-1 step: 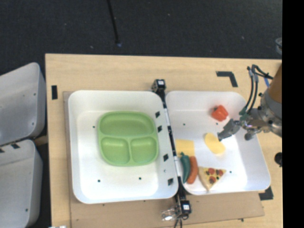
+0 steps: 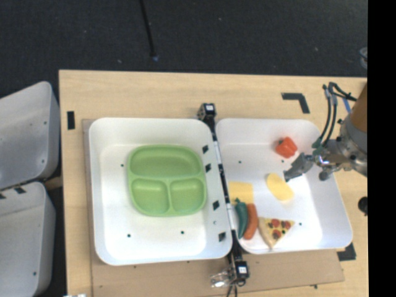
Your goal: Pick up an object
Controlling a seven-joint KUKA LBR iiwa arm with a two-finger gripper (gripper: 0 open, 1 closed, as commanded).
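Fingers (image 2: 307, 167) over right bin (image 2: 328, 228); wooden bench (image 2: 154, 91), dark floor (image 2: 185, 23).

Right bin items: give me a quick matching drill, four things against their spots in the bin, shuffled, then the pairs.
Things:
1. red tomato-like toy
2. pizza slice
3. yellow square slice
4. chili pepper

Places:
A. near edge, right of the pepper
B. far side, toward the arm
C. near-left corner, by the divider
D. left side, just beyond the pepper

Pairs: 1-B, 2-A, 3-D, 4-C
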